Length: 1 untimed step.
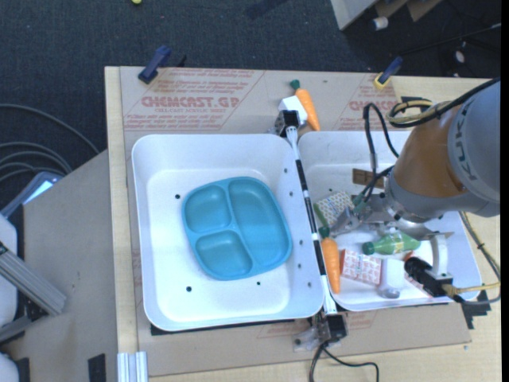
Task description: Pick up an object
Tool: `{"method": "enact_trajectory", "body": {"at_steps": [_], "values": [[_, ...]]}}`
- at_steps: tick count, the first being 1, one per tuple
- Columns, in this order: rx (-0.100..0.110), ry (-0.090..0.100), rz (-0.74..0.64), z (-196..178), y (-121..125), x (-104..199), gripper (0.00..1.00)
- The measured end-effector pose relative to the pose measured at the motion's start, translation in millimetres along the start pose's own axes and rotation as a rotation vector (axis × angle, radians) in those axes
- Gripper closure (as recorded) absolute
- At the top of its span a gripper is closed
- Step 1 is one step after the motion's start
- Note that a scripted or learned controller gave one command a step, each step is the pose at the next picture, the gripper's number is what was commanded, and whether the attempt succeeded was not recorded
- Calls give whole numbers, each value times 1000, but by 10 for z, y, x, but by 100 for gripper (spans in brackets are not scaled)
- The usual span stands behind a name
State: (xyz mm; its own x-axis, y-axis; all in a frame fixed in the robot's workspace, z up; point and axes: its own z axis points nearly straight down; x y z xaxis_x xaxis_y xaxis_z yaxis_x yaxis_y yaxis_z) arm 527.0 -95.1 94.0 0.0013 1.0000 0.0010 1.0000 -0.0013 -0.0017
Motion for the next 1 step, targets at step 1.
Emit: {"method": "enact_trajectory", "body": {"at_steps": [1], "values": [[-2,-2,-1,93,475,-358,0]]}}
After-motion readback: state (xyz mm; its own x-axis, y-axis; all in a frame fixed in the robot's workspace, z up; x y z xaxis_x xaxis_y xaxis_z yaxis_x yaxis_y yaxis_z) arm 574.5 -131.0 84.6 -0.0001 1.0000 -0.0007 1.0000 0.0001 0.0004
